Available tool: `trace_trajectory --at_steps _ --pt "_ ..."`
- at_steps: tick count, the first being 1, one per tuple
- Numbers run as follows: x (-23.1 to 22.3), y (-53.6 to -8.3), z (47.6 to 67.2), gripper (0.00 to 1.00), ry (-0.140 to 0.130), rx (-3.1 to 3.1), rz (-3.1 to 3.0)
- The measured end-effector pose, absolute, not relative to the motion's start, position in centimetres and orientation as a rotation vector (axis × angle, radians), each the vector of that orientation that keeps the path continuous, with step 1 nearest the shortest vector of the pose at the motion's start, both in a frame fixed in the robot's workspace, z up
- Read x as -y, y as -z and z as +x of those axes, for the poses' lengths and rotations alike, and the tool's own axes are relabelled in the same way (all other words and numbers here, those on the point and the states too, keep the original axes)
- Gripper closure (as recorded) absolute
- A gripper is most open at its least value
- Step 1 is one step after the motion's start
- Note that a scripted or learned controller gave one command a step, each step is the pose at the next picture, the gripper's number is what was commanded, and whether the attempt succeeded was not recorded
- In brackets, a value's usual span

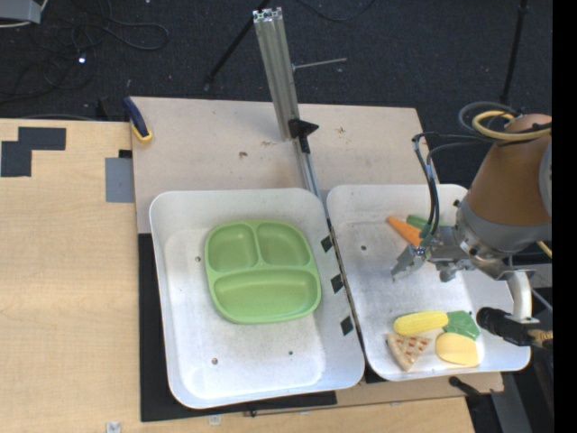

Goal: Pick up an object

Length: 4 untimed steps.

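The carrot [402, 229] lies in the right bin [370, 278], near its far side, with its green top pointing at the arm [509, 188]. It looks like a small plastic toy, so it should be light, hard and a bit slippery. Its thick middle is probably the best place to pinch, across the narrow way, because the pointed tip could slide out.

The hand [407, 260] hangs just beside the carrot, on the near side. Its tips look a little apart and nothing sits between them.

At the near end of the same bin sit more toy foods close together: a corn cob [420, 322], a pizza slice [407, 348], a yellow lemon [458, 349] and something green [462, 321]. They are crowded and harder to grab one at a time.

The left bin [180, 332] holds a green plate [262, 271] with three parts.
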State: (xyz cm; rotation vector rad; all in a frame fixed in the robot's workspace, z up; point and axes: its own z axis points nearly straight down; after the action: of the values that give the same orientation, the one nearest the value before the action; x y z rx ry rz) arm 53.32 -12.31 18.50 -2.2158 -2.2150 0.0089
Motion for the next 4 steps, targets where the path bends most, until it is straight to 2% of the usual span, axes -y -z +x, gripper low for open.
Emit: trace_trajectory --at_steps 2,3,4 --pt "12.2 -9.1 53.5 0.0 0.001 2.219 -2.222" --pt "12.3 -10.5 53.6 1.0 0.006 2.215 -2.227" --pt "12.7 -16.1 52.8 1.0 0.001 2.218 -2.228"
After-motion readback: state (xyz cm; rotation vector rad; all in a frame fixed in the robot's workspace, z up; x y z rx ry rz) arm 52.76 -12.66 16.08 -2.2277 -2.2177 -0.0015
